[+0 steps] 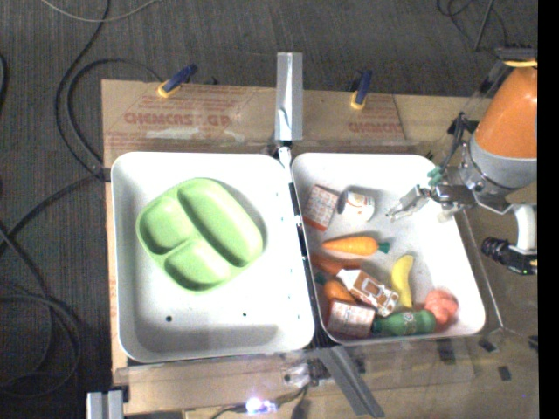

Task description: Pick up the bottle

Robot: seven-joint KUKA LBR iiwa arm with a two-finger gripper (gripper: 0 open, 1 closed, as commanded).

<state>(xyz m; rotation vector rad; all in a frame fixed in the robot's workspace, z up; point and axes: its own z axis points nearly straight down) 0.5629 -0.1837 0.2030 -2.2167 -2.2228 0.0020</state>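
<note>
— Where the right bin's near edge runs, is that the bottle?
— Yes, the dark green one, lying on its side between a small carton and a pink lump.
— And the gripper?
— It hangs over the bin's far right part, well apart from the bottle, fingers slightly spread, pinching nothing. A green divided plate sits in the left bin.
</note>
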